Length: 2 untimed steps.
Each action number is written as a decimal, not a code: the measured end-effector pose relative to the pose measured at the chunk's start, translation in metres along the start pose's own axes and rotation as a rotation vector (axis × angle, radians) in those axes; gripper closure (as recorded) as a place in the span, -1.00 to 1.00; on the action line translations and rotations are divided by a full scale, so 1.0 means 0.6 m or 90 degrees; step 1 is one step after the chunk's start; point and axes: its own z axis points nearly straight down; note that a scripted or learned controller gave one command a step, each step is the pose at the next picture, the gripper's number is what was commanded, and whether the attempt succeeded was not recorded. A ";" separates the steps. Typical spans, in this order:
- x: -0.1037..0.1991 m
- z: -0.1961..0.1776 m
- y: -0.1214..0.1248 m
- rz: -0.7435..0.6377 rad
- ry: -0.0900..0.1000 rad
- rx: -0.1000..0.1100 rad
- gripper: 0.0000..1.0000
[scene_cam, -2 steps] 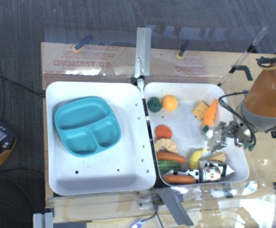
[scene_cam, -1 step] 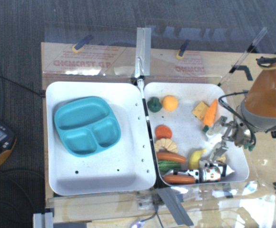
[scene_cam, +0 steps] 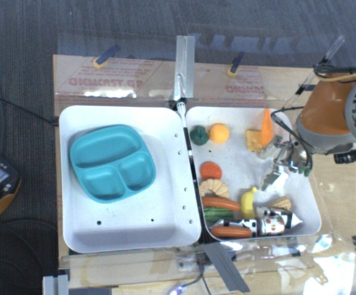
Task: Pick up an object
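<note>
Over the right bin (scene_cam: 313,192), the hand (scene_cam: 275,176) hovers, fingers apart, holding nothing.

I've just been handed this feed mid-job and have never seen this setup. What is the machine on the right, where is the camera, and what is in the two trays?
One fixed camera looks down at a slant on a bench. The grey and orange machine is a robot arm reaching in from the right; its gripper hangs over the right bin, with nothing visibly between its fingers. The left bin holds a blue divided plate. The right bin holds toy food: a dark green ball, an orange ball, a carrot, a yellow piece and several more along the near edge.
</note>
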 end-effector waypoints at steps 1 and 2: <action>-0.096 0.003 0.064 0.121 0.002 0.002 -1.00; -0.063 0.002 0.059 0.129 -0.001 0.001 -1.00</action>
